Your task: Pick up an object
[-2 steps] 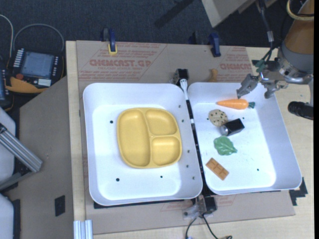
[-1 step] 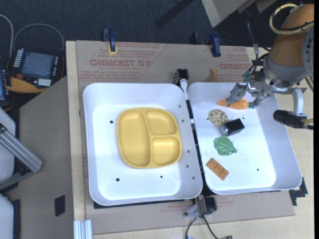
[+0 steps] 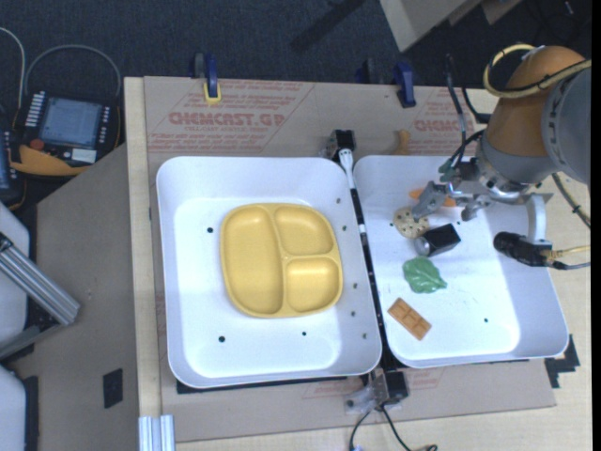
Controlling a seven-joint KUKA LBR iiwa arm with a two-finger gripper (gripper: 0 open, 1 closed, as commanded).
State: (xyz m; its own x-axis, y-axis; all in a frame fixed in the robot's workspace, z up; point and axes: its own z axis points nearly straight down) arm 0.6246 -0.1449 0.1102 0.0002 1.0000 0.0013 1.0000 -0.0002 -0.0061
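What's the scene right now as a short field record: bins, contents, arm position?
left bin: holds a yellow divided plate, three compartments
right bin: holds a green lump, a brown waffle-like piece, a dark cylinder, a pale perforated piece
arm: reaches in from the right, over the upper part of the right bin
gripper: low over the pale piece and the dark cylinder
grasp: nothing seen held

A yellow divided plate is filling the left bin's middle; a green lump, brown waffle piece and dark cylinder are crowding the right bin's left half, its right half lying open
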